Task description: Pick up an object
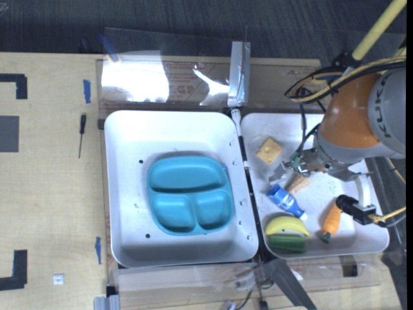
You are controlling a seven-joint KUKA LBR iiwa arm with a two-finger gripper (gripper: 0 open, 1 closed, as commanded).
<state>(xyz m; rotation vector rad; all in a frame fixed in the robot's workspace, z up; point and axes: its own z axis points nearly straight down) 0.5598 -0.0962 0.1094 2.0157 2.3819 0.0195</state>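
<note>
Bright, even overhead light. Strong white glare on the clear panel (164, 82) well to the left of and beyond the tool (293, 166), washing out its surface. Left bin (122, 173) is near overexposed along its rim; the blue tray (190, 192) left of the tool shows a soft sheen. Short, soft shadows sit under the small things just beside the tool. Dark floor beyond the worktop (45, 192) is dim and grainy. Overall slightly soft; the arm (355, 118) above the tool is mildly blurred.

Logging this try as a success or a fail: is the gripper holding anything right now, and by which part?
Cannot be told. The gripper is low in the right bin, over a small tan piece beside the blue packet, but no grasp is visible.
</note>
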